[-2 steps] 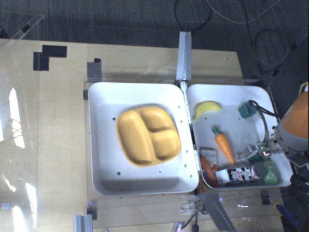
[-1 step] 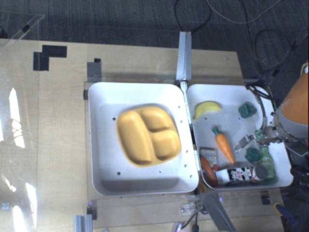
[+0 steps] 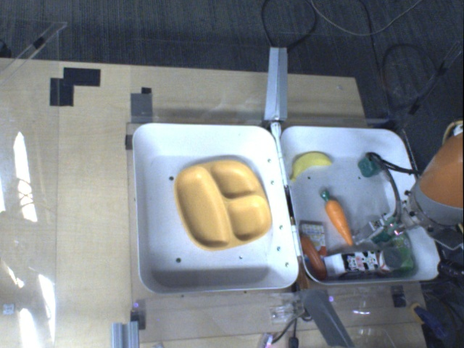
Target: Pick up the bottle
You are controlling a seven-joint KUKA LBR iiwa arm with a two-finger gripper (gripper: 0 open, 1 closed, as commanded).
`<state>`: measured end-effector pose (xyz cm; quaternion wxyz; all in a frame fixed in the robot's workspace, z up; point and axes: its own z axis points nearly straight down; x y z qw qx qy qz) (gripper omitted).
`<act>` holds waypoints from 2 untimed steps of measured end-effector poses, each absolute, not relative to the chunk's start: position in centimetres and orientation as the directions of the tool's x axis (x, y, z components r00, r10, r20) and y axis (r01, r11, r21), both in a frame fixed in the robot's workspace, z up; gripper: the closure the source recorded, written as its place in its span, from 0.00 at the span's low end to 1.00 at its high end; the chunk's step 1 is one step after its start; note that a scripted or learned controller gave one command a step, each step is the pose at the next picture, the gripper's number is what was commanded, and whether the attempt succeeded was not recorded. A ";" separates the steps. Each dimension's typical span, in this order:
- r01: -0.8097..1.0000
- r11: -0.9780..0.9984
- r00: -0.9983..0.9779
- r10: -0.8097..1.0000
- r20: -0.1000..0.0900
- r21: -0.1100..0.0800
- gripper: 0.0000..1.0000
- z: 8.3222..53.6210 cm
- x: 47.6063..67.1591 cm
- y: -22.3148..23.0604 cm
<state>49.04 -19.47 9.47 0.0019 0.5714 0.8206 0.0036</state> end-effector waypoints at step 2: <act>0.985 0.172 -0.172 0.985 -0.003 0.006 1.00 21.5 54.0 -17.6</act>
